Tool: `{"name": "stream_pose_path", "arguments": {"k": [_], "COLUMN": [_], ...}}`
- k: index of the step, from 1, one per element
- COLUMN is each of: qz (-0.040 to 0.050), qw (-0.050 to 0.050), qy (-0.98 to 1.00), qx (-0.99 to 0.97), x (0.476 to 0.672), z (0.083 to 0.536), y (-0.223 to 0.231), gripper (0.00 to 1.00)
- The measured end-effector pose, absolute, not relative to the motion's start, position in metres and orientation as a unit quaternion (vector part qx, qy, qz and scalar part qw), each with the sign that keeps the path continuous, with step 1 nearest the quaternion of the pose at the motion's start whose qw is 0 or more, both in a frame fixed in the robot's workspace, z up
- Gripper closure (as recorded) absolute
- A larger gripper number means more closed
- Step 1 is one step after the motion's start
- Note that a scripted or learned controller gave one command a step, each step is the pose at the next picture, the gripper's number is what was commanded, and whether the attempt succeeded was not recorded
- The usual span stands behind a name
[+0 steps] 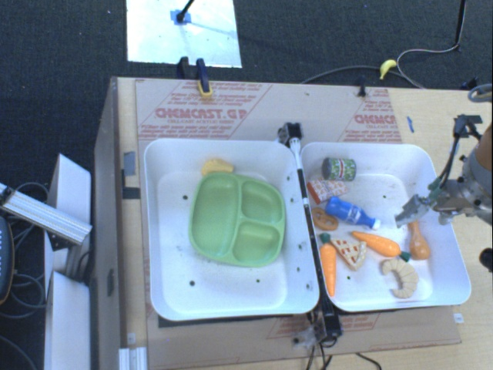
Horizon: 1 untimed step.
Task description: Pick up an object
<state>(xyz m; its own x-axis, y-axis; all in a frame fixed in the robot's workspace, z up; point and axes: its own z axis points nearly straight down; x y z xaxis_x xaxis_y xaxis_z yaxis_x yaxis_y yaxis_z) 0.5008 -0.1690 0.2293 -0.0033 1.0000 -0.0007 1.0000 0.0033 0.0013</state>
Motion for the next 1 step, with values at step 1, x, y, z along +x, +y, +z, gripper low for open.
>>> {"name": "stream_pose_path", "arguments": {"k": [1], "qz": [-0.0003], "qw": [0.000], "qy": [0.708], "qx": [0.707], "x": [0.5169], "z": [0.1586], "y": [-0.1982], "gripper": [0.00]}}
